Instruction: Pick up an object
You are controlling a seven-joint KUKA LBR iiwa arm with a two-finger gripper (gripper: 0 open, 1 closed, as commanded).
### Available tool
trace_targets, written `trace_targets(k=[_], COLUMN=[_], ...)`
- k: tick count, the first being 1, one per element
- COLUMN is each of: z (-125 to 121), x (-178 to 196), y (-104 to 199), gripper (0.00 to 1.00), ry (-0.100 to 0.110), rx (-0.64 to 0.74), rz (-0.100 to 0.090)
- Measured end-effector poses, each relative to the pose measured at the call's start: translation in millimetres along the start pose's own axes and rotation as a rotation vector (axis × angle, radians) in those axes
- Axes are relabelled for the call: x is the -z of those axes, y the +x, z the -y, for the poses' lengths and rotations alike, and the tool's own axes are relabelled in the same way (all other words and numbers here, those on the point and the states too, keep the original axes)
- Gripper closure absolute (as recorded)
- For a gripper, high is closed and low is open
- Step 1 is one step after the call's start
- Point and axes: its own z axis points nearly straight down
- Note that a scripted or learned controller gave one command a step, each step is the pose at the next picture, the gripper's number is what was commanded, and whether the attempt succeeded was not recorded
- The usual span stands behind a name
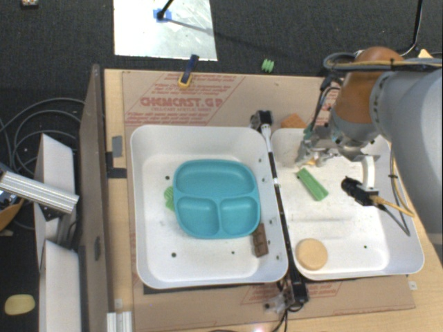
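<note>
Tan disc lies nearest, right bin front corner. Green block mid-bin, slanted, likely target: pincer sits just behind it, apart. Pincer state: cannot tell, wrist bulk blurs it. Left bin: blue tray covers green piece. Orange bit behind rim, cut off.

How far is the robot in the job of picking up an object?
Done: the claw has reached the back of the right bin. In hand: nothing visible between its fingers; the green block lies just in front of it on the bin floor. Left: grasping and lifting an object; the tan disc and the blue tray also lie untouched.
</note>
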Motion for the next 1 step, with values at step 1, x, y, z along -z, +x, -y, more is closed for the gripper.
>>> trace_targets(k=[1], z=[80.3], x=[132.2], y=[41.4], gripper=[1.00], ry=[-0.006], rx=[0.002], rz=[-0.003])
